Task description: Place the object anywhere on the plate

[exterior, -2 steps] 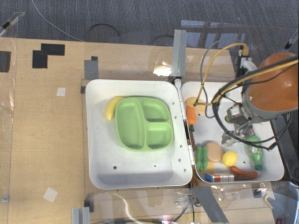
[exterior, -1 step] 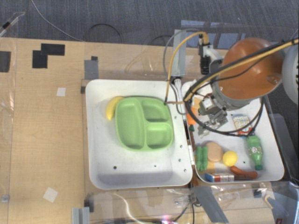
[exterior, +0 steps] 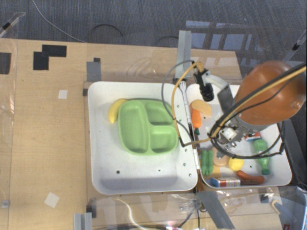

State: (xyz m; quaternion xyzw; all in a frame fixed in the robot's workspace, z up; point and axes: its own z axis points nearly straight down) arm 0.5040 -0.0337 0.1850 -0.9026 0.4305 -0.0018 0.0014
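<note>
A light wooden bench top [exterior: 43, 143] fills the left side, marked with black tape shapes [exterior: 48, 55] and small pale squares [exterior: 63, 94]. Beyond it lies dark grey carpet [exterior: 120, 8], crossed by a thin cable [exterior: 48, 18].

No legible text, labels, brands, numbers or signs are visible. The small box [exterior: 225, 182] just below the arm carries red and blue print too small to read.

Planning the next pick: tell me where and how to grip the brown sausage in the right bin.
Grip the brown sausage across its middle, coming straight down. It lies flat and long, roughly parallel to the right bin's front wall, so set the jaws across its narrow width. The green bottle stands close behind, so keep clear.
</note>
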